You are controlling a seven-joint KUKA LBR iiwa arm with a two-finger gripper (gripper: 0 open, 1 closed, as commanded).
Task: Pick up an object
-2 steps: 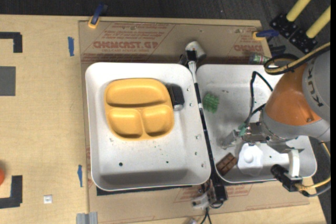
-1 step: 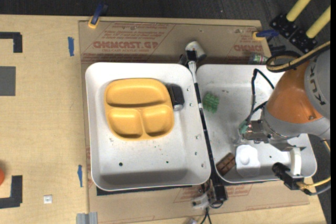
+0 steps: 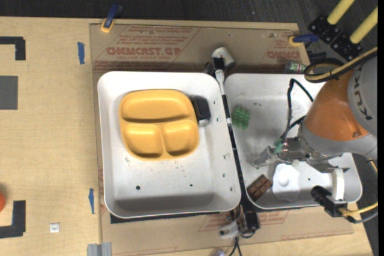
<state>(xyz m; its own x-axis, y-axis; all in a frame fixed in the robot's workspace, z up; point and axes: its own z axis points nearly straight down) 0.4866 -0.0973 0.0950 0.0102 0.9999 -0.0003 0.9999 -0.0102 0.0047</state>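
My gripper (image 3: 268,156) hangs low over the middle of the right bin (image 3: 264,90), reaching in from the right under the orange band of the arm (image 3: 336,120). A small green object (image 3: 241,117) lies up and to the left of it, apart from it. A brown block (image 3: 259,187) rests near the bin's front left corner, just below the gripper. A white object (image 3: 285,180) sits beside the block, right under the wrist. Nothing can be seen held in the gripper.
The left bin (image 3: 120,177) holds a large yellow divided tray (image 3: 159,123) with a small dark object (image 3: 201,110) against its right side. A ridge (image 3: 231,141) separates the two bins. Cables (image 3: 318,72) loop over the right bin's far corner.
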